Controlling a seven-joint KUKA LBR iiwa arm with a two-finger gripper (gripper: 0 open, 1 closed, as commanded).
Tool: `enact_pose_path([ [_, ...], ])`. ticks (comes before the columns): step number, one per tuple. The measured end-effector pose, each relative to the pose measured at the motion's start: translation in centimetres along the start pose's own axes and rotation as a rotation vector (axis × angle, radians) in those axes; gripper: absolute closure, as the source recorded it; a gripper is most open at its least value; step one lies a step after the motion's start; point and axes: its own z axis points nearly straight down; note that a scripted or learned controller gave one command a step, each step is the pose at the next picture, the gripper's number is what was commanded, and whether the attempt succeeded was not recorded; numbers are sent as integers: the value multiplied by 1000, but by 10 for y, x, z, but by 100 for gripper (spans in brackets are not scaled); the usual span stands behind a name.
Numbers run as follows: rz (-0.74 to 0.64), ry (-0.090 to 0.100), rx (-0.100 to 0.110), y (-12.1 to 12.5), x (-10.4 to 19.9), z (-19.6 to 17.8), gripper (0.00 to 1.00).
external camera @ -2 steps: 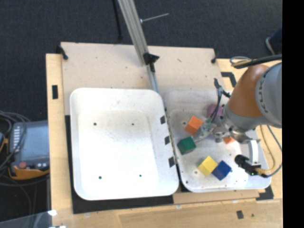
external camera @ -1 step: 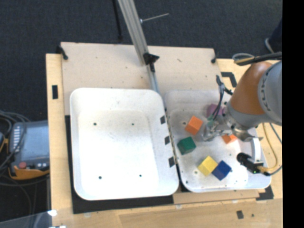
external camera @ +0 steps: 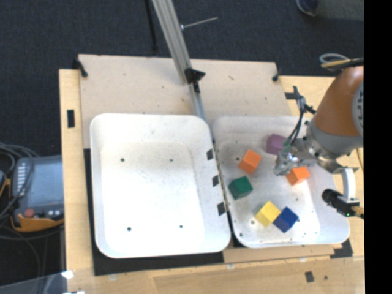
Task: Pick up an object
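Because the gripper (external camera: 285, 163) sits low in the right bin (external camera: 245, 241), finger state indeterminable, touching an orange block (external camera: 298, 175) near the bin's right edge, a grasp may slip or nudge the purple block (external camera: 275, 143).

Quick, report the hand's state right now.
Hand: cannot be told from this view. It sits low in the right bin, between the purple block and an orange block.

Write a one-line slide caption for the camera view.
KUKA arm's gripper hovers in the right bin among coloured blocks, beside an orange block.
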Motion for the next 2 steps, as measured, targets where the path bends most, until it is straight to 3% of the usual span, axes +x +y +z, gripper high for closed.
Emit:
enact_pose_path([
  [1,-5,0,-1,2,-2,-43,100],
  [2,-10,3,3,9,42,-44,100],
])
